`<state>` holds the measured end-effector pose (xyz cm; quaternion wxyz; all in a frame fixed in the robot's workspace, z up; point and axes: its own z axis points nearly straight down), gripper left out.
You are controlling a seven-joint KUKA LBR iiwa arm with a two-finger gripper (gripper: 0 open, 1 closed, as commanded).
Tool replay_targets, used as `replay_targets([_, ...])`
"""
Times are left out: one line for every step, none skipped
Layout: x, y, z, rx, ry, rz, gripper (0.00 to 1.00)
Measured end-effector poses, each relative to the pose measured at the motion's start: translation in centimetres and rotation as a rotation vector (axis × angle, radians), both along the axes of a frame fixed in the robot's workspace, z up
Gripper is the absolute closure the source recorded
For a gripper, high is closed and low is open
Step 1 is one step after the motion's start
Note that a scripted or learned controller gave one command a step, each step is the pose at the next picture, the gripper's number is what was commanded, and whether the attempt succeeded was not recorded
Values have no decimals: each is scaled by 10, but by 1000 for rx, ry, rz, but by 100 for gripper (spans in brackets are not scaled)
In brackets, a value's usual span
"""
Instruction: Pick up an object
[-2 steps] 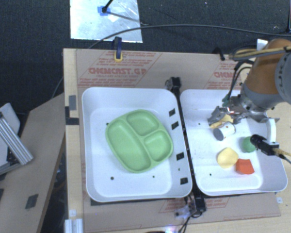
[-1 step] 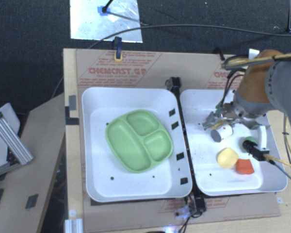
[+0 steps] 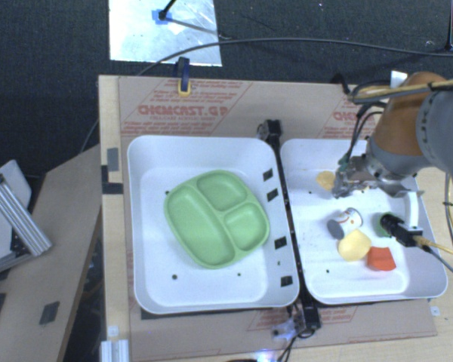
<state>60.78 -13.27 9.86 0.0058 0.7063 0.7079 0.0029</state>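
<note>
My gripper (image 3: 348, 182) hangs low over the back part of the right bin (image 3: 317, 277), with the grey arm reaching in from the right. A small yellow piece (image 3: 325, 179) lies just left of the gripper, close to it or touching it. Nearer the front of the same bin lie a small grey and white object with a red mark (image 3: 343, 222), a pale yellow rounded object (image 3: 353, 245) and an orange-red block (image 3: 381, 259). Nothing can be seen held by the gripper.
The left bin (image 3: 147, 202) holds a green divided plate (image 3: 215, 217), lying flat at its middle. A black divider (image 3: 283, 202) runs between the two bins. Cardboard lines the bench behind them.
</note>
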Motion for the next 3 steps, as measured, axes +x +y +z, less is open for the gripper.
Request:
replay_targets([4,-2,65,2,4,2,100])
replay_targets([-1,-10,122,2,5,-1,100])
replay_targets([-5,-17,183,2,4,1,100])
